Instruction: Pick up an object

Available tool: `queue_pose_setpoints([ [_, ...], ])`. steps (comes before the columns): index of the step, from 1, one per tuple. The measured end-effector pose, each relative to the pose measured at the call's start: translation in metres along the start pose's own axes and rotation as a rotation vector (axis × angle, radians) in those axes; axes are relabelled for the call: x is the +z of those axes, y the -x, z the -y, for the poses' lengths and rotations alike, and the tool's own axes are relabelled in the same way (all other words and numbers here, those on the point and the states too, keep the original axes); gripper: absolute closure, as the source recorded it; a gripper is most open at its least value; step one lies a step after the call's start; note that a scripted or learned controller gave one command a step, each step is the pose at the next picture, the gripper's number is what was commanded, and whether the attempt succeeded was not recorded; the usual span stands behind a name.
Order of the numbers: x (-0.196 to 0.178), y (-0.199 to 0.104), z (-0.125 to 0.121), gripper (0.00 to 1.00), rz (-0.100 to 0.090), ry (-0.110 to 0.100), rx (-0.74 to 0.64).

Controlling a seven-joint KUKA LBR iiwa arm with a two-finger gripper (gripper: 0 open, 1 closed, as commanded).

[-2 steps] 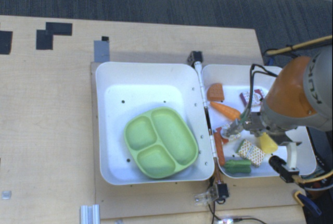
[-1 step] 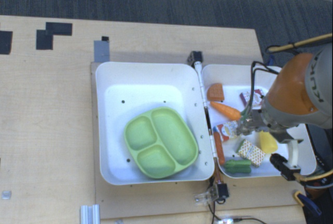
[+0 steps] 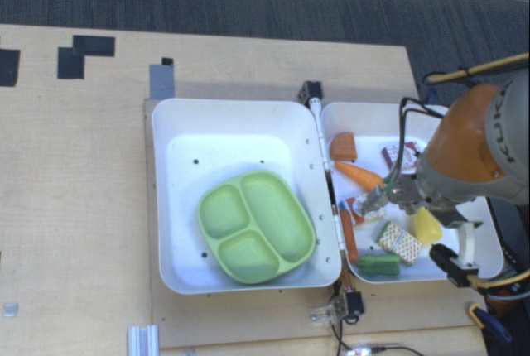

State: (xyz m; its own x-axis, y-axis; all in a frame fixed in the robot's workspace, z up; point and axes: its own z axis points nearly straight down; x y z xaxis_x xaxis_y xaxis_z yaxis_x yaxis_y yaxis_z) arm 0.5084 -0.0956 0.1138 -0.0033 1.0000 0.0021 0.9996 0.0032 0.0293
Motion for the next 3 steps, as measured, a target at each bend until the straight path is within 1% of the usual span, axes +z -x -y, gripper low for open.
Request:
queue_pose_setpoints([
  [1,-0.011,-0.001,-0.002,1.0,-0.001,0.003,-0.002],
  [2,-0.01,-0.001,-0.002,0.0,0.0,0.003,-0.002],
  [3,0.023,-0.011,0.006,0.0,0.007,-0.01,0.003],
])
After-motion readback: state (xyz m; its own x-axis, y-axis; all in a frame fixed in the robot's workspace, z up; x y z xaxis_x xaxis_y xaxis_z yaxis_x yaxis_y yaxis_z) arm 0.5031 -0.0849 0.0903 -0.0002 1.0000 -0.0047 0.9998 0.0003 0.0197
